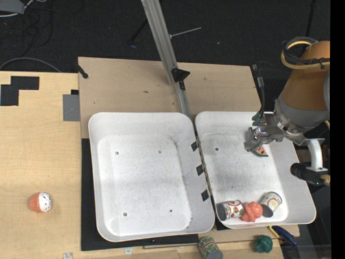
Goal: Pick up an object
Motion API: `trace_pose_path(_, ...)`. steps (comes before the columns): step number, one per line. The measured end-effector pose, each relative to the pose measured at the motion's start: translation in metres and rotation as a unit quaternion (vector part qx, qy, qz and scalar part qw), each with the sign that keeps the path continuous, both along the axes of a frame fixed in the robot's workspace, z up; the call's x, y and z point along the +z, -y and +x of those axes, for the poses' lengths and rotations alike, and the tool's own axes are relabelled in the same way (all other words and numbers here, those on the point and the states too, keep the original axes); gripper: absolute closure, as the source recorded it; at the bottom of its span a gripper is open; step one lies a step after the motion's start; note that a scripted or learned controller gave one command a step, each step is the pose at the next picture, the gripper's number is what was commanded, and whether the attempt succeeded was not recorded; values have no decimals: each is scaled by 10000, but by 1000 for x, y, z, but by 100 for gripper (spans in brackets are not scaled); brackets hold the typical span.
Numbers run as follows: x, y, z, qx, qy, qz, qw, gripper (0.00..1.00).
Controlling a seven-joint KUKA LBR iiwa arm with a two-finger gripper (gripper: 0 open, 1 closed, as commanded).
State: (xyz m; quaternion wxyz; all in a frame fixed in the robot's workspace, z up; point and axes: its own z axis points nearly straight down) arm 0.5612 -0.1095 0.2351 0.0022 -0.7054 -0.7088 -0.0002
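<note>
While the grey arm with its orange band reaches in from the right, its gripper [257,143] hangs over the upper part of the right shallow white bin [232,171], and a small orange-red piece [262,151] shows at the tip of the jaws; whether they are clenched on it I cannot tell. Along that bin's near edge lie a small red-and-white can [230,209], a lumpy salmon-pink toy [251,211] and a second can with a pale label [271,203]. The left white bin [108,128] sits beside it on the bench [129,85].
</note>
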Motion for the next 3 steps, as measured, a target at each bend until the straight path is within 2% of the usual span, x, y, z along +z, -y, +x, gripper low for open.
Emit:
trace_pose_path(1, 2, -43, 20, -8, 8, -16, 10000, 100)
trace_pose_path(3, -15, -150, 34, -5, -2, -8, 10000, 100)
